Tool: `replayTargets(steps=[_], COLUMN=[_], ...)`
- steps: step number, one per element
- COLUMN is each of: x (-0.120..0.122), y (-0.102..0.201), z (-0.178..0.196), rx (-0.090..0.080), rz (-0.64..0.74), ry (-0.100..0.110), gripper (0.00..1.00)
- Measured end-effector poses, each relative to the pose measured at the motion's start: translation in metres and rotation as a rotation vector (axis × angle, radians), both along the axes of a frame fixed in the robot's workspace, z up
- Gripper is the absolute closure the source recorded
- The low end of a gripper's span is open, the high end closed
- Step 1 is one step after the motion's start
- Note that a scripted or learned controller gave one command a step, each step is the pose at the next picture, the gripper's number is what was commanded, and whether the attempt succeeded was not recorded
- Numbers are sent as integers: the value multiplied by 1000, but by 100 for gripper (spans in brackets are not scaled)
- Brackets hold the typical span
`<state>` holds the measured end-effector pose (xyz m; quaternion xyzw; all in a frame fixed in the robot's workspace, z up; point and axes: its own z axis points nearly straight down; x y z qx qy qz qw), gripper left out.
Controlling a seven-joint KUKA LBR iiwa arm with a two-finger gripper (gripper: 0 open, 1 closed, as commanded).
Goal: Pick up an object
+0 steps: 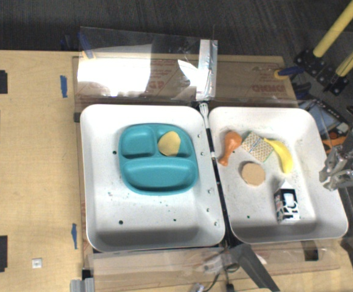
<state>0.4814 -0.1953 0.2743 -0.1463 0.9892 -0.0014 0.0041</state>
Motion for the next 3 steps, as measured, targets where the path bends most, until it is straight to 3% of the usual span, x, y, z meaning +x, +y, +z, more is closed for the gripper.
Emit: replayTargets(steps=[1, 2, 3], x=[16, 47, 13], y=[-1, 52, 72], z=[41, -90, -64], rx=[-2, 7, 0], rz=[371, 196, 512], ry=[0, 13, 6], gripper=[100, 100, 100])
